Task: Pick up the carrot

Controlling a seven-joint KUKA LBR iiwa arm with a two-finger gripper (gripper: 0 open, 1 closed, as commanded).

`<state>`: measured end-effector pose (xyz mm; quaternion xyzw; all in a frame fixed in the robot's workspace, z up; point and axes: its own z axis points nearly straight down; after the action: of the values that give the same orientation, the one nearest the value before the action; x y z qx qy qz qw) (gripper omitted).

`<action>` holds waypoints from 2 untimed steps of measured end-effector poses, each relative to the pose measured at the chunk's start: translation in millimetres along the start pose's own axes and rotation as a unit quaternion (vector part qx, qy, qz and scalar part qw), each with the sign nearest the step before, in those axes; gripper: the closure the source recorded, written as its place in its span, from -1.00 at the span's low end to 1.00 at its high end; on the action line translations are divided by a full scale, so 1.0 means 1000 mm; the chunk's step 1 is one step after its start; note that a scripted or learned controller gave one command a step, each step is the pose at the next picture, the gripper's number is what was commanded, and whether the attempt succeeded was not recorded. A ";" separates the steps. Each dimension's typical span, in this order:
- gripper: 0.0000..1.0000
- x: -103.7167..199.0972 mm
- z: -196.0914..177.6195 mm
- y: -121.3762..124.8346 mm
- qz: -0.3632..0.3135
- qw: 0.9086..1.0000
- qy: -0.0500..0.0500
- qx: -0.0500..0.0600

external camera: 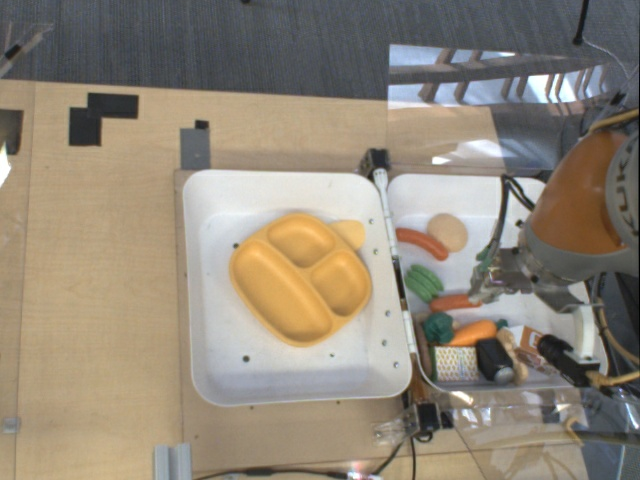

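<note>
Writing: none legible.
Carrot: right bin, long axis left-right, green top pointing left.
Gripper: above the carrot.
Fingers: state cannot be told.

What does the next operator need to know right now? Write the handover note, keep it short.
Gripper: low over the right bin; open or shut cannot be told from this view. Nothing is seen held.
Carrot: lying in the right bin's front part, below the gripper, green top toward the left bin. A thinner orange-red piece lies between gripper and carrot.
Yellow divided plate: in the left bin.
Done: arm is in over the right bin.
Left: grasp the carrot and lift it.
</note>
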<state>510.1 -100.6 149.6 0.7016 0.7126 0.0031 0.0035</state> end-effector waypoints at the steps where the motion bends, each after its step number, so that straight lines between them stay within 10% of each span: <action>1: -1.00 -0.001 0.001 -0.001 0.001 1.000 0.000 0.001; 2: -1.00 -0.027 0.059 -0.017 0.017 1.000 -0.003 -0.007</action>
<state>494.2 -128.4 90.8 0.7134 0.7006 0.0062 0.0106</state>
